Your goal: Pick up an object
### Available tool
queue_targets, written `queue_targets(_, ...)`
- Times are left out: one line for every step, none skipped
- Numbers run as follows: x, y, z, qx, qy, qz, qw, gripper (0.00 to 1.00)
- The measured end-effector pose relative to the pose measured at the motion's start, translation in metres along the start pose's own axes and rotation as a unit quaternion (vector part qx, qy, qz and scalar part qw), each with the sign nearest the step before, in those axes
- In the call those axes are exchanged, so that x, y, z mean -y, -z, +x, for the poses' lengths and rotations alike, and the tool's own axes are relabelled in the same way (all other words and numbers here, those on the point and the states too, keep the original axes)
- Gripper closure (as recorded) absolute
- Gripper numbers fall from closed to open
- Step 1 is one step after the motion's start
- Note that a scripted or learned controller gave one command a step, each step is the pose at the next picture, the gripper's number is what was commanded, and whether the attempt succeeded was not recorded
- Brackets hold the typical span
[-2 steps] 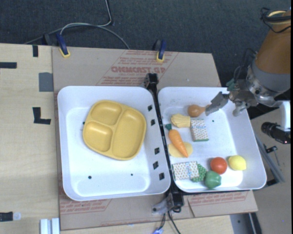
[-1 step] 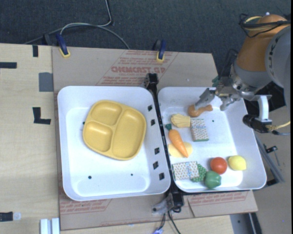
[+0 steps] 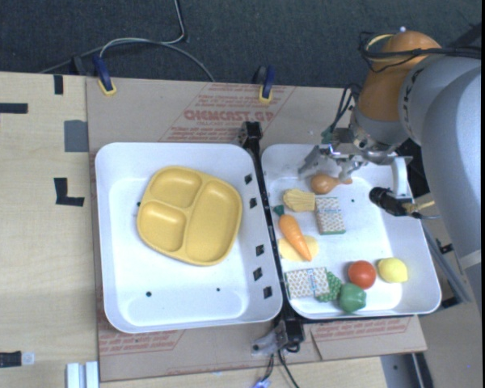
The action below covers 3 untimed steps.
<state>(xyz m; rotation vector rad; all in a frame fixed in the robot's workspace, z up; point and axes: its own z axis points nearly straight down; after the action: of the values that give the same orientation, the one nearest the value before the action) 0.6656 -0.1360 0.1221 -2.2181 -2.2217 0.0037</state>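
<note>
The gripper (image 3: 333,162) hangs low over the far end of the right bin (image 3: 408,293); I cannot tell how wide it stands, and nothing is visibly caught in it. Nearest, just below it and about touching, lies the small brown onion-like piece (image 3: 324,183), a short drop toward the camera. Further the same way, the carrot (image 3: 295,237) lies with its long axis running toward the near wall. Beside that sit the corn piece (image 3: 299,200) and the checked packet (image 3: 330,215).
</note>
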Motion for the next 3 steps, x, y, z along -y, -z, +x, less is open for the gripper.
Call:
queue_targets(-0.008, -0.027, 0.03, 0.006, 0.0, -0.012, 0.9999, 0.0)
queue_targets(-0.011, -0.014, 0.031, 0.006, 0.002, -0.016, 0.9999, 1.0)
queue_targets(-0.009, -0.017, 0.031, 0.006, 0.001, -0.012, 0.9999, 0.0)
